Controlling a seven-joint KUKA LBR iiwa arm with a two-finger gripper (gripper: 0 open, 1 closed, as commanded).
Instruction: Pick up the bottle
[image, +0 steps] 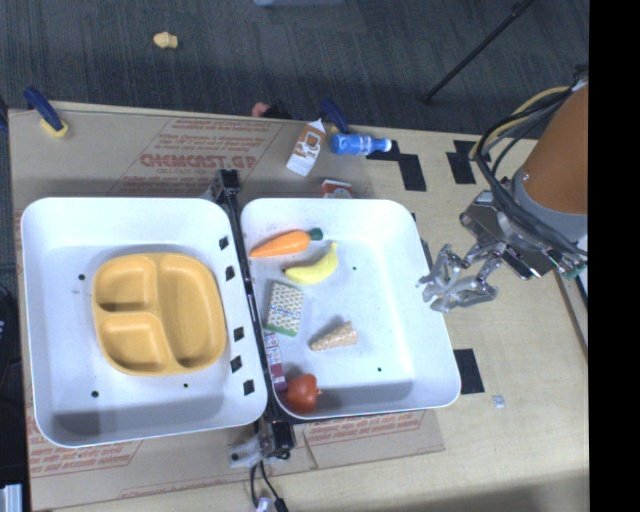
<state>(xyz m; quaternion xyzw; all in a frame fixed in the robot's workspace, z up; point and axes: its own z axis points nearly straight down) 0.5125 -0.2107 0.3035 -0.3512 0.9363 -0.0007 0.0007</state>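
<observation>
The bottle (356, 145) is small and blue with a white cap end, and it lies on its side on the bench behind the right bin (425, 330), outside both bins. My gripper (456, 284) hangs just past the right bin's right rim, well to the right of the bottle and nearer the front. It is open, with nothing between its metal fingers. The grey arm with its orange band reaches in from the right edge.
The right bin holds a carrot (282, 243), banana (312, 266), green packet (285, 307), bread wedge (333, 337) and red fruit (301, 391). A yellow divided plate (160, 310) sits in the left bin (40, 300). A small carton (305, 148) lies left of the bottle.
</observation>
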